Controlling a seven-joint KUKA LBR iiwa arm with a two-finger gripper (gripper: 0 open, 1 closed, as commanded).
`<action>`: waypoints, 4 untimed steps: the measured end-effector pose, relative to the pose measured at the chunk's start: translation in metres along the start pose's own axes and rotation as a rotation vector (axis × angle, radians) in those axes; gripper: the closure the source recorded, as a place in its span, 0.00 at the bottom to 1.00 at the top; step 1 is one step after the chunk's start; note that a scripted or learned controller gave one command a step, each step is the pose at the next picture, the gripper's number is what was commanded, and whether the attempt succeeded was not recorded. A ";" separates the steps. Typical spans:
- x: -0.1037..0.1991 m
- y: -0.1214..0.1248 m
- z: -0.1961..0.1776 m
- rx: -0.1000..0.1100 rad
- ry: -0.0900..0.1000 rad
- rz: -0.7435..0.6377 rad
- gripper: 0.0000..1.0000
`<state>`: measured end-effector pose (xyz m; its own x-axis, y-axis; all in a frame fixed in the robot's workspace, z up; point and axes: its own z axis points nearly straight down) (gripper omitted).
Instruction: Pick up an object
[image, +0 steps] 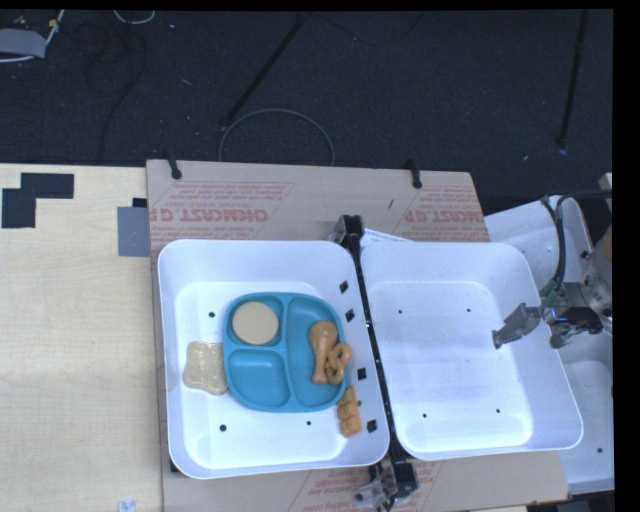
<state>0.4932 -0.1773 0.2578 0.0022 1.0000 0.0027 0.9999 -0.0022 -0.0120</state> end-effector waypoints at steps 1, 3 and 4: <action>0.000 0.002 -0.005 -0.009 -0.002 -0.002 0.00; 0.010 0.010 0.088 -0.005 0.000 -0.002 0.00; 0.014 0.005 0.132 -0.005 0.000 -0.001 0.00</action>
<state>0.4964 -0.1628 0.1253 0.0011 1.0000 0.0031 1.0000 -0.0010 -0.0073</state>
